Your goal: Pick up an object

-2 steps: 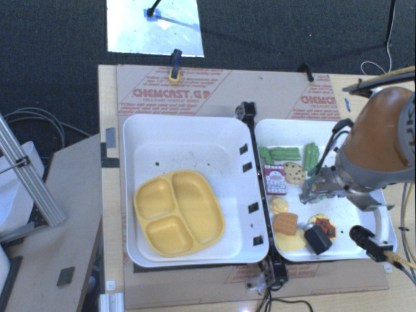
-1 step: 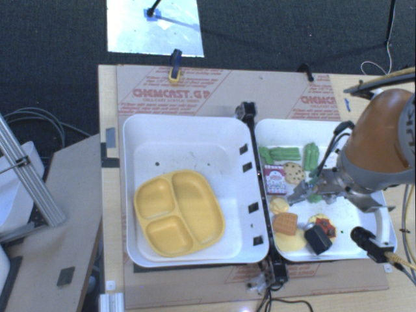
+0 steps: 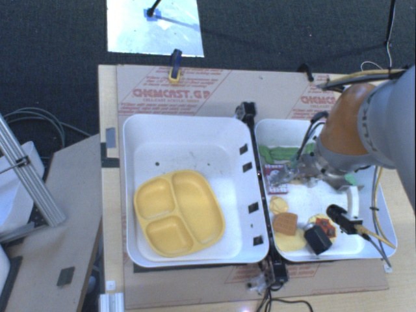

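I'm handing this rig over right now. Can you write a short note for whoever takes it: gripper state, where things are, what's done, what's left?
Gripper: low in the right bin, at its left side by a checkered item; whether it grips anything cannot be told.
Things: green item at the bin's far end; brown block, black object near the front. Yellow divided tray lies in the left bin.
Done: no pick confirmed.
Left: grasp and lift one object.

Overhead slanted view of both bins [image 3: 195,125]

Open floor is left in the left bin [image 3: 149,135] behind the yellow divided tray [image 3: 179,211]; the right bin [image 3: 376,249] is crowded by small objects and overhung by the arm [image 3: 364,125].
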Robot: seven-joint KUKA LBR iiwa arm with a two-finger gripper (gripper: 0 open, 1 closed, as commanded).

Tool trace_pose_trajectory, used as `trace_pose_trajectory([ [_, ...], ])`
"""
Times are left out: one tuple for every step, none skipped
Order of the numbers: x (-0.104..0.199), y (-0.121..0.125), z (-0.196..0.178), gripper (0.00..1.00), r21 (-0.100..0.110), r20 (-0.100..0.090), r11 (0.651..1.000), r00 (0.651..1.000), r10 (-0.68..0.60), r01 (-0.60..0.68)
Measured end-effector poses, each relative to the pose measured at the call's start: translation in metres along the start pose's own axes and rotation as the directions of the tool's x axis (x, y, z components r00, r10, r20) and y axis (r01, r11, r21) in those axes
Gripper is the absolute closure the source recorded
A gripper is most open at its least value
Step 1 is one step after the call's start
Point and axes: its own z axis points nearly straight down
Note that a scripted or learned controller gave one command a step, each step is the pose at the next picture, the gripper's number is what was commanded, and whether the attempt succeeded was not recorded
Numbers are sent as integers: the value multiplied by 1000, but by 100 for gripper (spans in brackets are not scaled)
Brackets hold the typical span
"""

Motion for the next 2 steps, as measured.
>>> trace_pose_trajectory([
  [1, 1, -18, 100, -9, 0, 1000, 1000, 1, -1],
  [109, -16, -107, 100, -1, -3, 1000, 1000, -9, 9],
])
